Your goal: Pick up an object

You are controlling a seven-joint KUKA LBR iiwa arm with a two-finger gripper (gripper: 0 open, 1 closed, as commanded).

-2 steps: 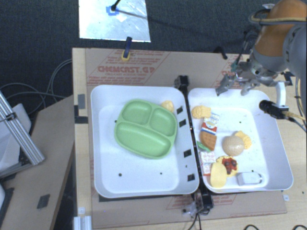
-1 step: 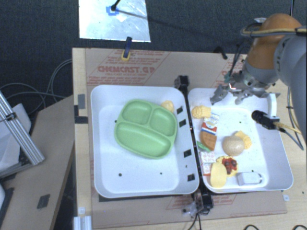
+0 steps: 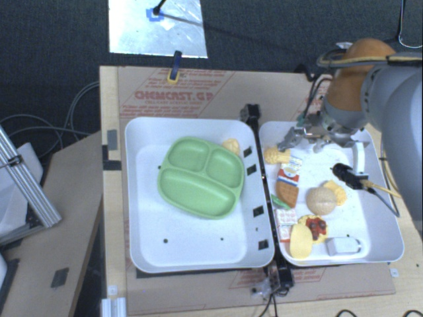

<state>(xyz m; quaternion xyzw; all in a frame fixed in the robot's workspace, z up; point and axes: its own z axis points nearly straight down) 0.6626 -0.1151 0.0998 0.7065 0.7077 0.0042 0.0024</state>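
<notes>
The yellow toy corn cob [image 3: 277, 155], likely light, rigid and slippery plastic, lay in the right bin [image 3: 390, 233] just beside the claw [image 3: 296, 136], whose grip I could not tell; best pinched across its middle.

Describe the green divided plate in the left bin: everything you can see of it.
The green divided plate is pale green, looks like smooth moulded plastic, and has rounded corners and a raised rim. Ridges split it into three compartments: two smaller ones toward the far side and one long one nearer the camera. It lies flat, right side up, turned at a slant on the floor of the left bin, toward the bin's far half. A small yellow object sits at its far right corner; contact cannot be told.
</notes>
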